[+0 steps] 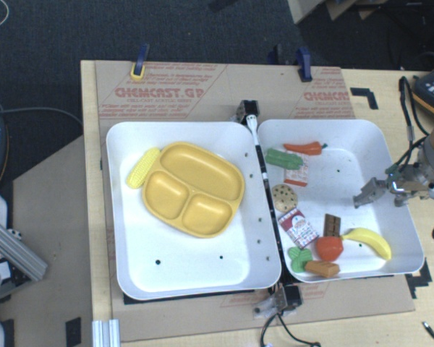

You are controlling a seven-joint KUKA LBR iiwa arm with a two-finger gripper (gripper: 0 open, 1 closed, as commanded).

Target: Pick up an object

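My gripper (383, 196) hangs over the right side of the right bin (347, 139), open, with nothing between its fingers. Below it and to its left lie a yellow banana (370, 241), a red tomato (330, 248) and a brown chocolate bar (333, 225). Further left are a red-and-white packet (299, 229), a round cookie (283, 195), a green packet (286, 159) and a red chili pepper (304, 148). A green piece (298, 256) and an orange sausage-like piece (322, 269) sit at the bin's front edge.
The left bin (130, 230) holds a yellow divided plate (192, 189) with a corn cob (143, 167) beside it at the left. A raised divider (264, 186) separates the two bins. Bare floor shows in the right bin's middle and back right.
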